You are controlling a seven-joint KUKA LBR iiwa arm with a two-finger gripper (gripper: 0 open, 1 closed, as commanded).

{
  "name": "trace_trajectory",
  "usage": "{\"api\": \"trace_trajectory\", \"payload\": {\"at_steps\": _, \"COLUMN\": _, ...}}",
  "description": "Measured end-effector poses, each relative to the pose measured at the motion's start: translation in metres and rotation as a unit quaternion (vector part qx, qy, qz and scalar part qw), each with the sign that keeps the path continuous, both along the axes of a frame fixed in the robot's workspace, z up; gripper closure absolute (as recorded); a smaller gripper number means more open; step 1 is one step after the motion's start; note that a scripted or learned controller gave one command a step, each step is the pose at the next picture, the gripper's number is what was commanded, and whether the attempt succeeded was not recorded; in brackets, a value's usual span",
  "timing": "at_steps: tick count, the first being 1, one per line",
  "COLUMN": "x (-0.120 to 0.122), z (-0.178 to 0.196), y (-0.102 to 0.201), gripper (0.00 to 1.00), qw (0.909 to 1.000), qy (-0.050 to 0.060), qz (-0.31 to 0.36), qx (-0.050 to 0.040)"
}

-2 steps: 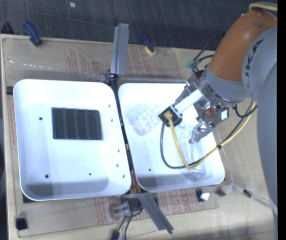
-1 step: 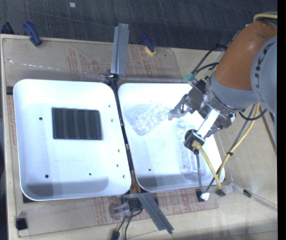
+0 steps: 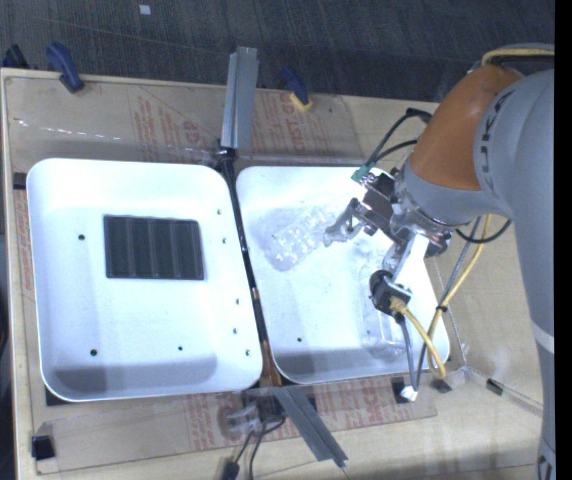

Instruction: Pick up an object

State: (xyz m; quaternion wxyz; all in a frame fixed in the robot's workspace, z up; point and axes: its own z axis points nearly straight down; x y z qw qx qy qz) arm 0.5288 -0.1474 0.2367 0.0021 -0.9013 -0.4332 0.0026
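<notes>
Though crinkled, clear plastic object (image 3: 291, 235) glints.

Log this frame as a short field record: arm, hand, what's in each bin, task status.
arm: reaches in from the right over the right bin
hand: above the right bin, next to a clear crinkled plastic object
left bin: a dark ribbed rectangular block
right bin: the clear plastic object, near its upper left
task status: no pick-up visible yet

A crumpled clear plastic object (image 3: 294, 233) lies in the right bin's (image 3: 311, 363) upper-left part.
</notes>
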Motion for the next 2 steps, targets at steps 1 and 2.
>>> {"api": "trace_trajectory", "payload": {"at_steps": 1, "x": -0.013, "z": 0.027, "y": -0.055, "gripper": 0.0, "qw": 0.9938, "qy": -0.002, "qz": 0.111, "qx": -0.0002}}
{"api": "trace_trajectory", "payload": {"at_steps": 2, "x": -0.048, "z": 0.016, "y": -0.049, "gripper": 0.0, "qw": 0.999, "qy": 0.0, "qz": -0.045, "qx": 0.0001}}
